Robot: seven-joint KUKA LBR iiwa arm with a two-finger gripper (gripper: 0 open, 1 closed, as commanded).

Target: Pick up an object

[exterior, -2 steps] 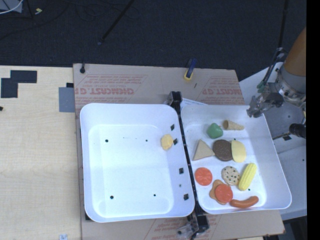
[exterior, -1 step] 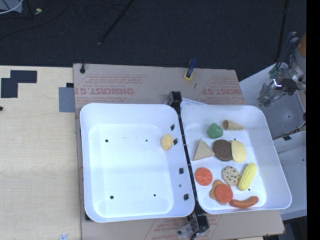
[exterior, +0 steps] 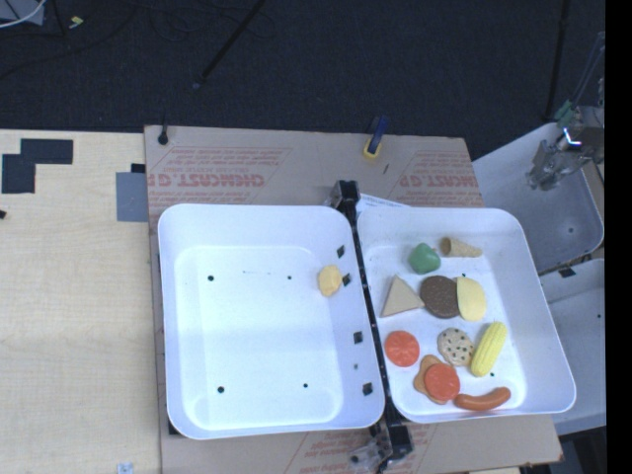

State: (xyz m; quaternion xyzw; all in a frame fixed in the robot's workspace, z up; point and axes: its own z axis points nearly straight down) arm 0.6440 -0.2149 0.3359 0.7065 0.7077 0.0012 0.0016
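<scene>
A small yellow toy food piece [exterior: 330, 280] lies alone in the left bin [exterior: 197, 235], close to its right wall. The right bin [exterior: 538, 314] holds several toy foods: a green piece [exterior: 425, 258], a cone [exterior: 460, 248], a tan wedge [exterior: 399, 296], a brown round patty [exterior: 439, 296], a yellow piece [exterior: 471, 299], a red slice [exterior: 402, 349], a speckled cookie [exterior: 454, 346], a corn cob [exterior: 488, 349], an orange piece with a red disc on it [exterior: 437, 380] and a sausage [exterior: 482, 400].
Both bins rest on a cardboard sheet [exterior: 247, 171] over a wooden bench [exterior: 69, 314]. A black hinge strip [exterior: 360, 314] runs between the bins. A blue-yellow clip [exterior: 374, 138] sits at the cardboard's far edge. A grey plate with metal fittings [exterior: 553, 161] lies at the right.
</scene>
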